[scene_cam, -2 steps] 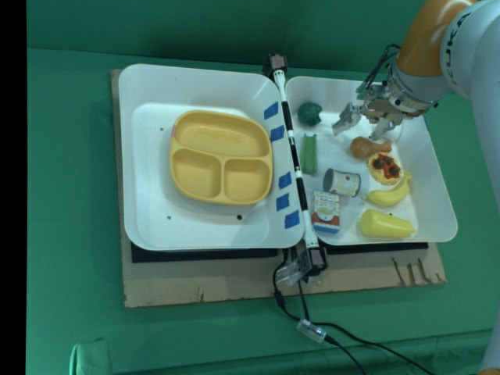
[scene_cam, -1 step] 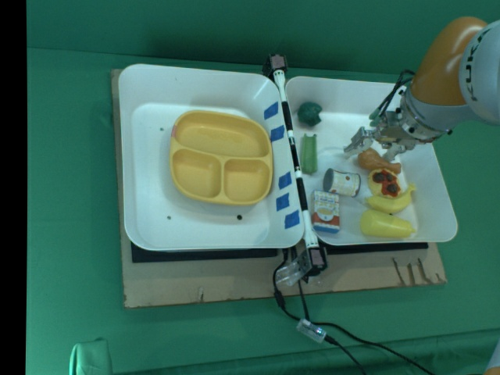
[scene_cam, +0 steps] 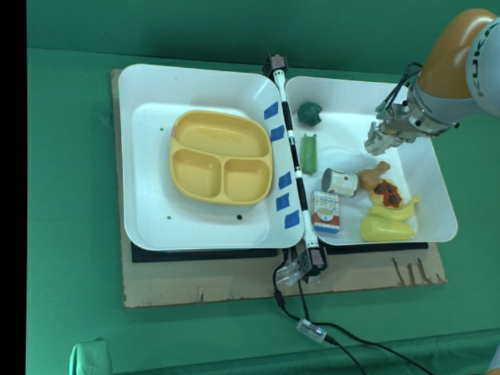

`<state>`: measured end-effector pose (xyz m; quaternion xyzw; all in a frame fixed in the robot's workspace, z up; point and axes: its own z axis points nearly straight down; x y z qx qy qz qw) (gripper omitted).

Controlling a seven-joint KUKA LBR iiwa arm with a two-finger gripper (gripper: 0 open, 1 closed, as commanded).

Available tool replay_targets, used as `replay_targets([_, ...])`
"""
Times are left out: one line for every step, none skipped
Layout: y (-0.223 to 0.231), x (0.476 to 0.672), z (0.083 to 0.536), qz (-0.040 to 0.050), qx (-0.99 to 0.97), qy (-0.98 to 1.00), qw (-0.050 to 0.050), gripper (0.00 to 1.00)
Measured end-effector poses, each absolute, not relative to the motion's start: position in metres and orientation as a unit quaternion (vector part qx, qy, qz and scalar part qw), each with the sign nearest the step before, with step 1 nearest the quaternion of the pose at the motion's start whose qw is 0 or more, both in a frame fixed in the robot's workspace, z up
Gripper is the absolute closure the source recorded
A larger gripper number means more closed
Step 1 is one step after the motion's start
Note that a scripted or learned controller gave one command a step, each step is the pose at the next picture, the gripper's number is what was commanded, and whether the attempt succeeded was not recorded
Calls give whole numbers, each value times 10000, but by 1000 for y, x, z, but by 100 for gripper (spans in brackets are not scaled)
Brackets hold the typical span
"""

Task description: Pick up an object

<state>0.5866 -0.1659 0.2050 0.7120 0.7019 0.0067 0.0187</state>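
Nearest us in the right bin (scene_cam: pixel 437 201) lie a carton (scene_cam: pixel 326 212) and a yellow pepper (scene_cam: pixel 387 228), then a can (scene_cam: pixel 340 182) on its side, crowded together. We see the gripper (scene_cam: pixel 380 141) hovering just above them, clear of all; its grip we cannot tell. Farther back sits a green ball (scene_cam: pixel 310 113). The left bin (scene_cam: pixel 148 170) holds a tray (scene_cam: pixel 221 157).

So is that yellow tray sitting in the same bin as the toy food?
No, the yellow tray lies in the left bin; the toy food is in the right bin.

Gripper (scene_cam: pixel 378 141) above right bin (scene_cam: pixel 433 170)
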Motion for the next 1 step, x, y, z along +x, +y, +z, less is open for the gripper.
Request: replay_targets([-129,574,223,29,7082,7060,60,100])
